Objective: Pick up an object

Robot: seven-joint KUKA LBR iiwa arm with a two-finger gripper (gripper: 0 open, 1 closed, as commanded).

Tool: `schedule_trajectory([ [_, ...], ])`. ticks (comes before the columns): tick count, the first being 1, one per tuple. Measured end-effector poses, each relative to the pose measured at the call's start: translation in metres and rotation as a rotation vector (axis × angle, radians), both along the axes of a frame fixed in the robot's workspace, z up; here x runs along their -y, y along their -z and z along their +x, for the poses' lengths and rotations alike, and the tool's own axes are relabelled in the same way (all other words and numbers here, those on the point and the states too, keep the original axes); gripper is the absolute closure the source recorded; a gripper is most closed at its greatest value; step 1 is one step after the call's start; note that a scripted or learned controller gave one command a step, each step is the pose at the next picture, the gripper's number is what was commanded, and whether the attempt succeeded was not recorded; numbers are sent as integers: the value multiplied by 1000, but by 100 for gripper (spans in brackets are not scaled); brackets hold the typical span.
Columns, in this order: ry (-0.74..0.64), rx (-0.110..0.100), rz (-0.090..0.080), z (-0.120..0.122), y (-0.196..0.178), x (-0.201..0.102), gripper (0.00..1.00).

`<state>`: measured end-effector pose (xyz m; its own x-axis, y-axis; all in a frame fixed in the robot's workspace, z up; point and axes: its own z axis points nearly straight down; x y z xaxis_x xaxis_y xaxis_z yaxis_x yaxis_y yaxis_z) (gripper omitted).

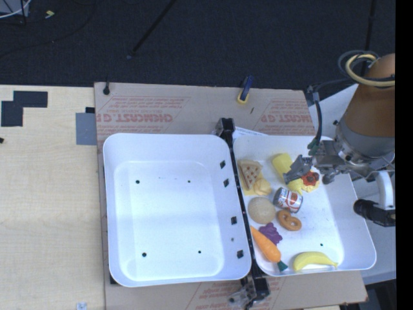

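**Gripper low over the right bin, nothing lifted yet**

The gripper [308, 170] is seen down in the right bin [352, 247], among the toys at the bin's far end. Whether anything is pinched there cannot be told; the tool's state is not resolved at this angle. A small yellow and red piece [308, 181] is found right at the tool, touching or nearly so, with a yellow block [281, 163] just to its left.

As a judgement, the pick is placed at the approach or closing stage: no object is seen raised clear of the bin floor, so the grasp and the lift are both left to be done.

Moving outward, the contents are counted. One small can [288, 199] is lying on its side just nearer than the tool. One brown ring [290, 222], one purple grape cluster [273, 233], one round tan disc [261, 210] and one waffle-like wedge [250, 172] are noted to the left. One carrot [266, 244] and one banana [313, 260] are set along the near end.

Two bins are counted; the left bin [168, 208] is seen beside it, joined along the middle.
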<state>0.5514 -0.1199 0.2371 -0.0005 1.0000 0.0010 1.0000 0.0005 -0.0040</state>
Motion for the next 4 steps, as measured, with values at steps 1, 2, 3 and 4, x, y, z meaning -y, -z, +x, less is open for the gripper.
schedule_trajectory([
  [1,4,-14,3,-60,122,18,0],
  [2,-2,4,0,-3,151,0,0],
  [3,-2,6,-2,71,149,6,0],
  [4,1,1,0,68,139,7,100],
])
